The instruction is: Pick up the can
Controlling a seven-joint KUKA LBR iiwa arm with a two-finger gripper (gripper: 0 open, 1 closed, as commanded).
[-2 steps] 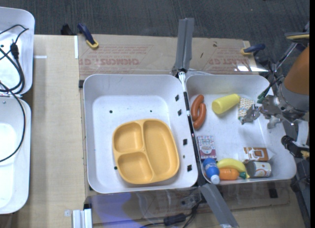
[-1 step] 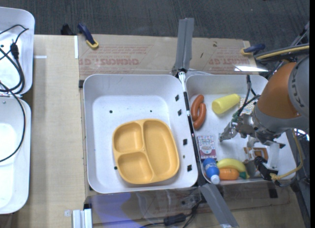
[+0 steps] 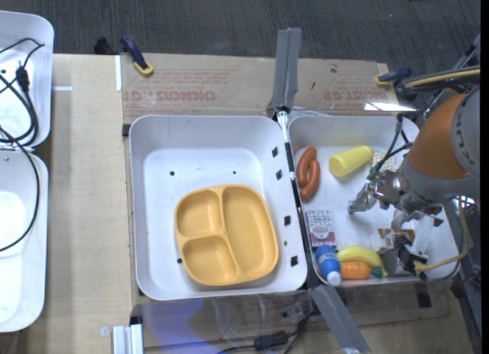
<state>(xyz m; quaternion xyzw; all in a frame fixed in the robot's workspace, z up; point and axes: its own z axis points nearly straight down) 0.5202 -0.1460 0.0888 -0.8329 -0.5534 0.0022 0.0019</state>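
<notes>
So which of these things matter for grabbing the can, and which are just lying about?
Job: grey arm's gripper; yellow cylinder lying on its side, possibly the can; right white bin.
Lying about: red sausage, yellow banana, orange carrot, blue bottle, pink-and-white carton, yellow divided tray in left bin.

Pink-labelled can [image 3: 321, 226] lies sideways along the right bin's [image 3: 344, 125] left wall.

floor [image 3: 191, 1]: dark grey carpet | bench [image 3: 84, 192]: pale wood | cardboard sheet [image 3: 214, 85]: brown, behind bins
</notes>
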